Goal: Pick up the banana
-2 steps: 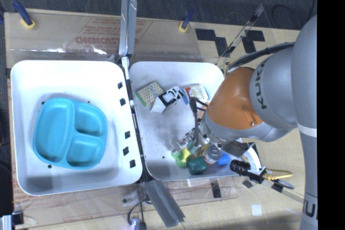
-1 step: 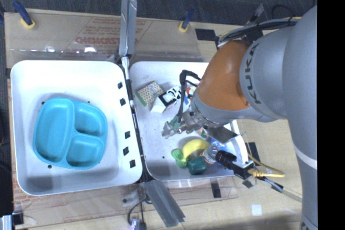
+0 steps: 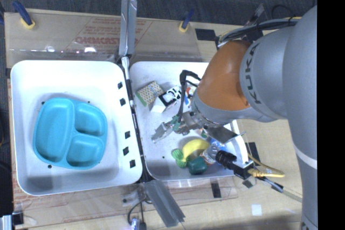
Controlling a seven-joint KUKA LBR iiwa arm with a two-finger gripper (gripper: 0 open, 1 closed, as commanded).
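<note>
Looking down on the bench, the camera view shows two white bins side by side: the left bin (image 3: pixel 21 116) and the right bin (image 3: pixel 145 116). The arm (image 3: pixel 259 78), grey with an orange band, reaches in from the right and covers much of the right bin's far and right-hand parts, so whatever lies beneath it cannot be made out.

The gripper (image 3: pixel 172 125) hangs low over the middle of the right bin, its metal parts pointing toward the left. Whether it is open or closed cannot be told; nothing can be seen caught in it.

The banana (image 3: pixel 195 147) lies near the front of the right bin, just beside and below the gripper, its right end hidden under the arm's wrist. A small green item (image 3: pixel 177 155) touches its left end, and a dark green object (image 3: pixel 197 166) sits against its front edge. Farther back lie a checkered green-and-grey packet (image 3: pixel 149 92) and a black-and-white object (image 3: pixel 171 96), partly cut off by the arm.

One blue three-compartment tray (image 3: pixel 70 132) rests in the left bin.
</note>
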